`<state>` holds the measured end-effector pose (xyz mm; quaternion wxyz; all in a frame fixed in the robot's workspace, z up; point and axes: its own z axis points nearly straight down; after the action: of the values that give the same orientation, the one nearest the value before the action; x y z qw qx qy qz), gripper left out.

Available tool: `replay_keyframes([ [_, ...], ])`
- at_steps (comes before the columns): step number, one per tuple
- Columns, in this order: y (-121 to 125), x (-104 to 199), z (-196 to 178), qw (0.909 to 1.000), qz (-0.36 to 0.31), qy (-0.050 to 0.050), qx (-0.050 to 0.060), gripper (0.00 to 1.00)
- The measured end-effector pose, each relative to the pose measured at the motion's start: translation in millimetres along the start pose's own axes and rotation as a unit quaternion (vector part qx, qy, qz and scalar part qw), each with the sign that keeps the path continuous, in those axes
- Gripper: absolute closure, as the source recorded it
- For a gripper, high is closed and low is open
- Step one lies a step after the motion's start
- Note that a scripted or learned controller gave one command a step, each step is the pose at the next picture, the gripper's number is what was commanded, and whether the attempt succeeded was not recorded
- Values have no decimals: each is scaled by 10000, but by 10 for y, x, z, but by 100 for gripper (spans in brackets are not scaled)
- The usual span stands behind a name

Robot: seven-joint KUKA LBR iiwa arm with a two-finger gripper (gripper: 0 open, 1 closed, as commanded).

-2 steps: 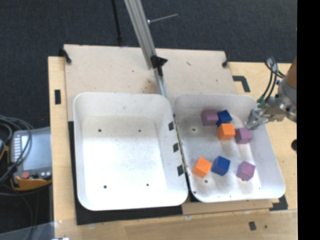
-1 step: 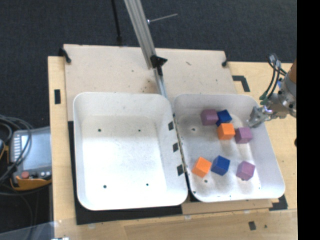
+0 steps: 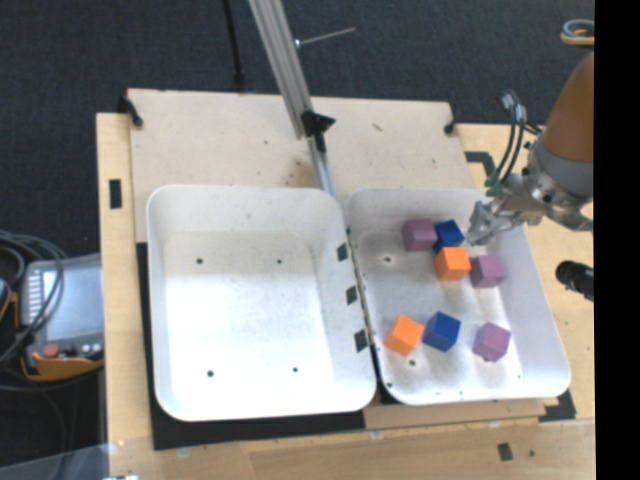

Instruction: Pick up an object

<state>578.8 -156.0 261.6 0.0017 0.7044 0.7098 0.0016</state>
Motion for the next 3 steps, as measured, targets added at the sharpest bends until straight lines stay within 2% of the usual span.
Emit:
replay_keyframes([
  [1,203,526,118,10000,4,-1,13,100],
  [3,388,1642,52,10000,0,3,8,100],
])
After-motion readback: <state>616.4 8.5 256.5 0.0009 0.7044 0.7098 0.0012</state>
